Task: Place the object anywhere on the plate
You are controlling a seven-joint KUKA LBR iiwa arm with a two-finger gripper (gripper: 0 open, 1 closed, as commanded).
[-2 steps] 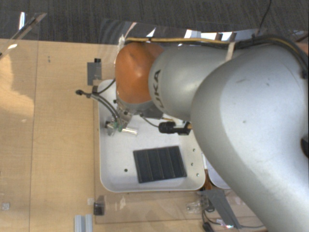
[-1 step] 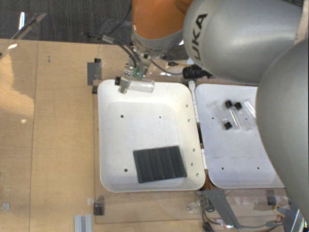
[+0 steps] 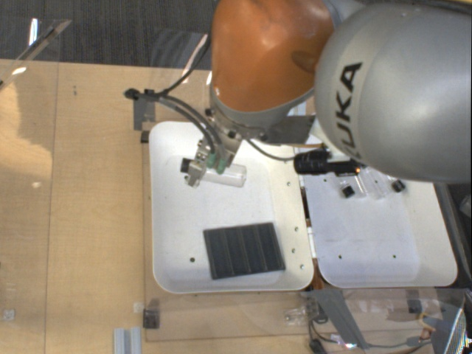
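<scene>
Clear object (image 3: 230, 174), plastic-looking, lies in left bin (image 3: 166, 220), up-view of dark ribbed plate (image 3: 243, 251), well apart from it. Long axis runs roughly across bin, left to right. End effector (image 3: 198, 169) sits at object's left end, touching or just beside; you cannot tell whether it is spread or pinching object. Judgement: plate lies down-view and slightly right of end effector; your carry goes that way. Small dark bits lie in right bin (image 3: 383, 249), beyond plate.

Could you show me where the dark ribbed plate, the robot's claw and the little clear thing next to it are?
Plate (image 3: 244, 250): camera view, middle of its ribbed dark top.
Gripper (image 3: 196, 169): camera view, at the fingertips over the left bin.
Clear object (image 3: 231, 175): camera view, its see-through body just right of the gripper.
</scene>
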